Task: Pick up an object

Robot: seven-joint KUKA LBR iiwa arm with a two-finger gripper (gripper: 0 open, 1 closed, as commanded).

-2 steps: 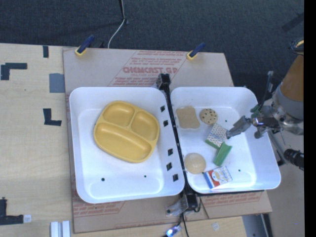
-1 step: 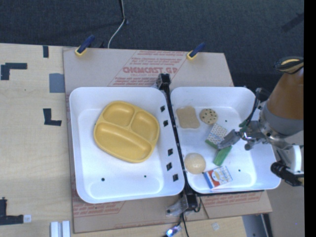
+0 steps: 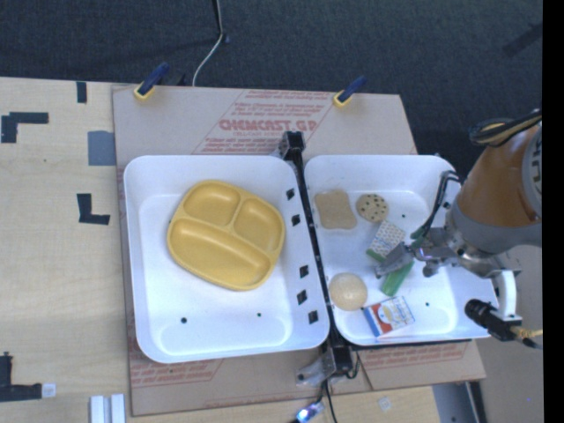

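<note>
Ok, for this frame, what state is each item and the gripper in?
Yellow divided plastic tray: lying flat in the left white bin.
Tan square slice: flat in the right white bin.
Round speckled cookie: flat.
Beige round bun: resting.
Red, white and blue packet: flat.
Green stick: lying by the gripper.

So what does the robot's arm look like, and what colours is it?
The arm is fat and rounded, with a big orange band and grey metal below it. Thin dark cables loop around it. Its gripper is small, dark grey metal. A black knob with a white bracket sticks out nearby.
</note>
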